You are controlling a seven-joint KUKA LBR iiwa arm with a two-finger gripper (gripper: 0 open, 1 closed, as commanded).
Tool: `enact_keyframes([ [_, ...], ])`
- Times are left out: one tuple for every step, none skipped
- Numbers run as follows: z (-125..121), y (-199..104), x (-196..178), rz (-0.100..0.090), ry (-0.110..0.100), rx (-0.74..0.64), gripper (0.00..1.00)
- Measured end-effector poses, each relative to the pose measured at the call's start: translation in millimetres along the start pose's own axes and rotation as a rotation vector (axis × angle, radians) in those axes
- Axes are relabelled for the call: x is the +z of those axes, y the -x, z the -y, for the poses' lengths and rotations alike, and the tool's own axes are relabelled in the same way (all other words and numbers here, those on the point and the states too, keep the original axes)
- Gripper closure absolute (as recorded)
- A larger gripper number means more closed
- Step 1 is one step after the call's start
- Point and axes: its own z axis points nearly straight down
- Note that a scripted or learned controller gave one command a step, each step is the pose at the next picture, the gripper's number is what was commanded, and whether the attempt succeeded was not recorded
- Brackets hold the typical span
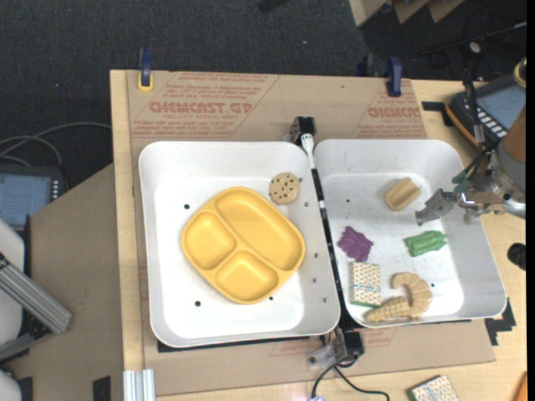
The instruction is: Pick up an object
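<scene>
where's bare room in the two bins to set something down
Left bin: bare floor along its far edge left of the cookie, and its near right corner beside the yellow divided plate. Right bin: bare at the far left corner, before the tan block. Crowded near the purple piece, green piece and gripper.

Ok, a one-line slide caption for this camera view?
Tool hovering over the right bin between tan block and green piece; yellow tray in left bin.

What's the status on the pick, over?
Tool over right bin, holding nothing. Nearest: tan block and green piece, both lying free. Nothing blocking either.
</scene>
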Motion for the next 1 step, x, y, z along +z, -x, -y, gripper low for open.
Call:
enact_keyframes([
  [-13.6,18.3,123.0,0.000,-0.004,0.001,0.00],
])
